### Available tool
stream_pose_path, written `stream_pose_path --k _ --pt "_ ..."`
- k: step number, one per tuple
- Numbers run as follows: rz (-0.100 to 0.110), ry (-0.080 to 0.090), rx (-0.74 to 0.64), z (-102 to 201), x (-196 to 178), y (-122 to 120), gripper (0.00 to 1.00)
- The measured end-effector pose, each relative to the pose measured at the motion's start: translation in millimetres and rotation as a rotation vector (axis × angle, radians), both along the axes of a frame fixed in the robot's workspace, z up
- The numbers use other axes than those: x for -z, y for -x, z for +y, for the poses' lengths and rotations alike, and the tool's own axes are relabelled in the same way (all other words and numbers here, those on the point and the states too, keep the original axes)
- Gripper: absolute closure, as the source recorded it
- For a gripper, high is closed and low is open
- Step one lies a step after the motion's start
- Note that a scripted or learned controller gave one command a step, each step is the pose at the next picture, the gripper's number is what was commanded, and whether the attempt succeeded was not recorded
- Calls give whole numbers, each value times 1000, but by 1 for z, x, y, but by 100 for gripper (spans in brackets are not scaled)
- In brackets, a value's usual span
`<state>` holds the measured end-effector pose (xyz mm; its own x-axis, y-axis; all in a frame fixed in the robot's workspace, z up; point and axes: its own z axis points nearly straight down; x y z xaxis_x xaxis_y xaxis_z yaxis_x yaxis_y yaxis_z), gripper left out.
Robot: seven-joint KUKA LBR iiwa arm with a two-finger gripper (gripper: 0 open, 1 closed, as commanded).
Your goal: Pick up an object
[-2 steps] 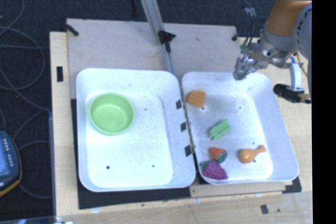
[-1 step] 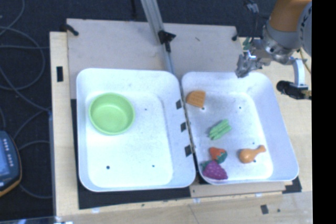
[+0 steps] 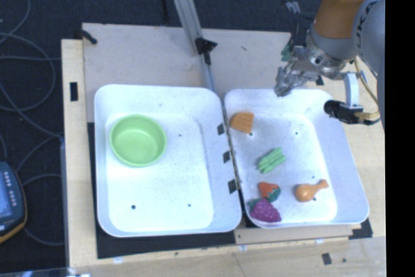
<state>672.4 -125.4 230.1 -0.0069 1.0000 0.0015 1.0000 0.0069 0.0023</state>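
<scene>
2 white bins sit side by side; the right bin [image 3: 337,139] holds 5 toys, a green pod [image 3: 271,159] at its middle. The gripper [image 3: 284,87] hovers over its far rim, grasping nothing; finger spread unclear.

One fixed camera, mounted above bench [image 3: 162,48], looking down at a slant. Both white bins in frame, well below gripper [image 3: 285,84]; arm [image 3: 343,3] enters from view's right. Moderate standoff.
</scene>
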Motion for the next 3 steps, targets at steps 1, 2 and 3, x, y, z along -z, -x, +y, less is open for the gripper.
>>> stream_pose_path --k 1,2,3 --pt "2 0 -1 60 -2 2 100" --pt "2 -1 0 105 -12 10 100" --pt "3 -1 -1 155 -23 22 100"
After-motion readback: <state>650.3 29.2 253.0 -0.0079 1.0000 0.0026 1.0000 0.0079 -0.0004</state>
